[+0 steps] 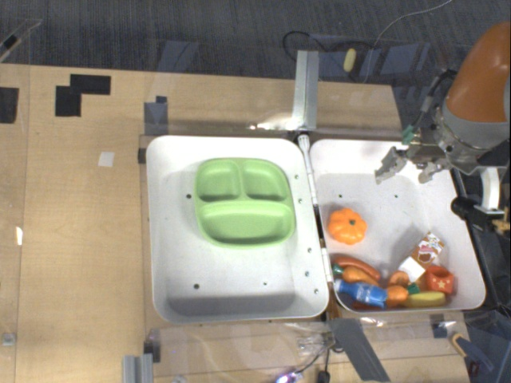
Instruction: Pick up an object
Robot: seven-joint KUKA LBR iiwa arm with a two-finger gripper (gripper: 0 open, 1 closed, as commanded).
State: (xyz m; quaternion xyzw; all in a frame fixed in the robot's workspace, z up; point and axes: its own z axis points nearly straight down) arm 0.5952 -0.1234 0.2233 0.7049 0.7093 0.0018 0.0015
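My gripper (pixel 408 167) hangs over the far part of the right bin (pixel 375 214), open, with nothing between its fingers. An orange toy pumpkin (pixel 348 226) sits alone near the bin's left wall, below and left of the gripper. Along the near edge lies a heap of toy food: a hot dog (pixel 357 269), a blue item (pixel 363 294), a yellow banana (pixel 425 298), a red tomato (pixel 439 281) and a small white packet (pixel 429 248).
The left bin (pixel 172 238) holds a green divided plate (pixel 243 200). A metal post (pixel 306 86) rises at the back between the two bins. The arm's orange band (pixel 483 74) looms at the right edge.
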